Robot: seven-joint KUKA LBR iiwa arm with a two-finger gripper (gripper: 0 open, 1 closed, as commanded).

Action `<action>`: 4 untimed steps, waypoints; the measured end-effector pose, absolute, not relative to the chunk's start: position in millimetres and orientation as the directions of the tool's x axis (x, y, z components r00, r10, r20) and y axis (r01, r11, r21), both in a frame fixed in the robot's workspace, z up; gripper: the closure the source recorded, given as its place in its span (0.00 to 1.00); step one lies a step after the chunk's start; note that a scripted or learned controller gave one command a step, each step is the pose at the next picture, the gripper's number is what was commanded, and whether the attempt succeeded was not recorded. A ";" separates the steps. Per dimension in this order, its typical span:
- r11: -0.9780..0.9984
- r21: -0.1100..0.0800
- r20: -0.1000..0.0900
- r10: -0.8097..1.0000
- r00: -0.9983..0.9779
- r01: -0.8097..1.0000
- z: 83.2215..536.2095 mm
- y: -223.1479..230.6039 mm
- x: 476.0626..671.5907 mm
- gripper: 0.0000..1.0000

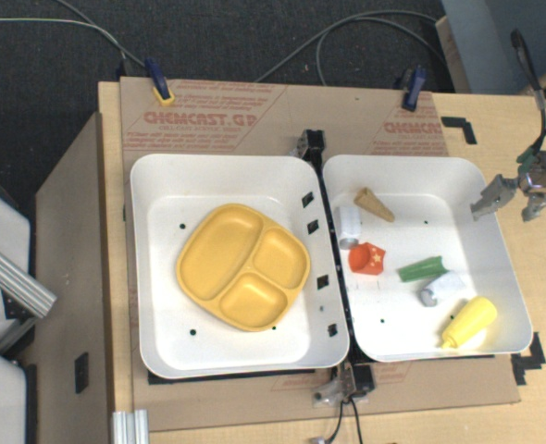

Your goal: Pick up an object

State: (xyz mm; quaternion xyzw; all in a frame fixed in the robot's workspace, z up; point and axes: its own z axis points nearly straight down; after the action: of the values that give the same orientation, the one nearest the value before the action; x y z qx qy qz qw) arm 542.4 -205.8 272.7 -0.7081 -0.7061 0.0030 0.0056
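Observation:
The right bin (458, 172) holds several small objects: a tan wedge (374, 204), a white cylinder (348, 223), a red piece (366, 259), a green stick (420, 268), a grey-white piece (440, 288) and a yellow bottle (469, 322). My gripper (511, 203) hangs over the right bin's right rim, well to the right of the objects. Its fingers stand apart, open, with nothing between them.
The left bin (153, 248) carries a yellow divided plate (243, 265). A black divider with clips (324, 248) runs between the bins. Cables and two clamps (161, 89) lie along the cardboard at the back.

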 end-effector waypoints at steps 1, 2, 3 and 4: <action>0.001 -0.001 0.001 1.000 -0.001 1.000 278.7 -205.1 544.7 0.00; -0.001 -0.006 0.002 1.000 0.001 1.000 234.2 -211.4 543.6 0.00; 0.000 -0.008 0.004 1.000 0.000 1.000 171.1 -209.3 539.3 0.00; 0.000 -0.007 0.004 1.000 0.000 1.000 108.0 -204.1 538.1 0.00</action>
State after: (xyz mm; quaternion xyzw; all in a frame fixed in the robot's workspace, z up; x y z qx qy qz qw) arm 538.1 -204.1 108.0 -0.7070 -0.7072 0.0012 0.0040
